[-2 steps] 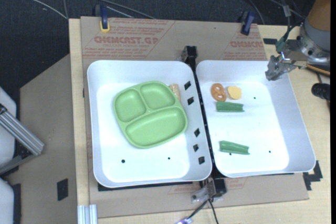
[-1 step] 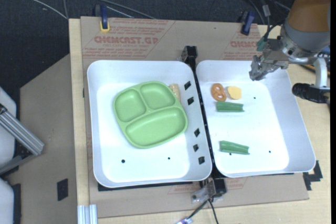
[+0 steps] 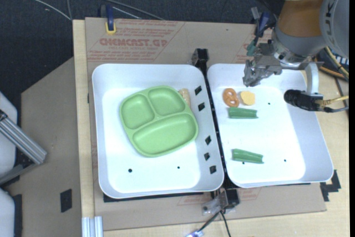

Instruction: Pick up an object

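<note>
- A cardboard-topped worktop (image 3: pixel 166 41) with red printed lettering carries two shallow white plastic bins side by side, their smooth walls glossy under the light.
- The left white bin (image 3: pixel 111 169) holds a pale green plastic plate (image 3: pixel 159 120) with three compartments and rounded corners, lying flat near the bin's middle.
- A small tan object (image 3: pixel 184 97) peeks out at the plate's upper right edge; its kind cannot be told.
- A row of small black clips (image 3: pixel 204 122) runs along the seam between the bins.
- The right white bin (image 3: pixel 310 164) holds four small things: an orange ring-shaped piece (image 3: pixel 231 97), touching a round yellow piece (image 3: pixel 248 98) on its right; just below them a short green stick-like piece (image 3: pixel 243 113); and well apart, nearer the front, a second green stick-like piece (image 3: pixel 247 156), slightly tilted.
- The metal two-finger tool (image 3: pixel 250 79) hangs at the back of the right bin, just above and beside the yellow piece; nothing shows between its fingers, and whether it is released or clenched cannot be told.
- A black cylindrical part (image 3: pixel 302 99) juts over the bin's right side.
</note>
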